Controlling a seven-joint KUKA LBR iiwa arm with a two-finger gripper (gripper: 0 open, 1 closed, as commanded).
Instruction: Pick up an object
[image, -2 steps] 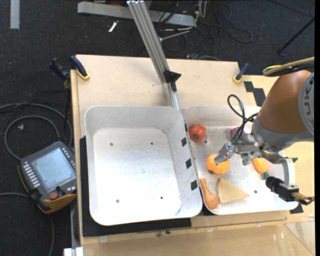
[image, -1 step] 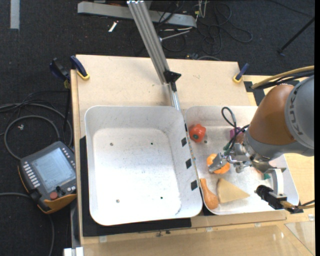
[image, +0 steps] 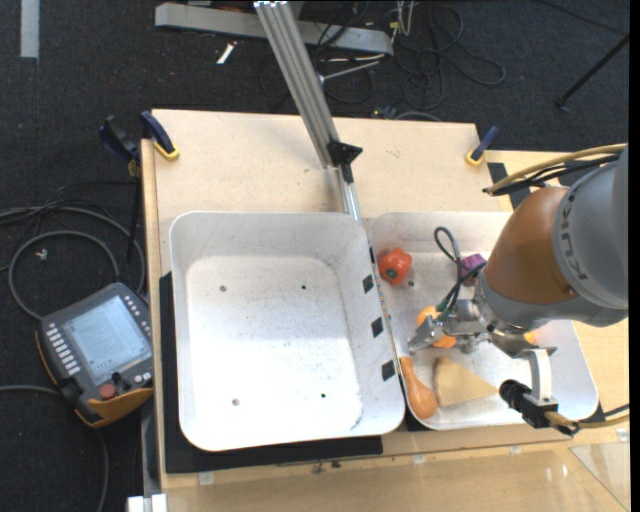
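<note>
Overhead view of the bench with two shallow white bins side by side; the left bin (image: 200, 250) holds nothing to pick, while the right bin (image: 575, 385) carries all the candidates. The arm (image: 560, 255) reaches in from the right and its gripper (image: 440, 335) sits low over the middle of the right bin, just above a small orange piece (image: 428, 316); whether the gripper is apart, together or clamped on anything cannot be told, since the wrist body covers that spot. A red-orange round object (image: 396, 264) lies near the bin's left wall, well clear of the tool; an elongated orange object (image: 420, 392) and a tan wedge (image: 462, 384) lie touching or nearly so at the near edge; a purple item (image: 470, 263) is partly cut off by the arm. Likely failures, as a judgement: a close on the small orange piece may catch only its edge and let it slip, or the descent may nudge the neighbouring wedge. The far right side of the bin is hidden beneath the wrist, so further objects there cannot be ruled out
</note>
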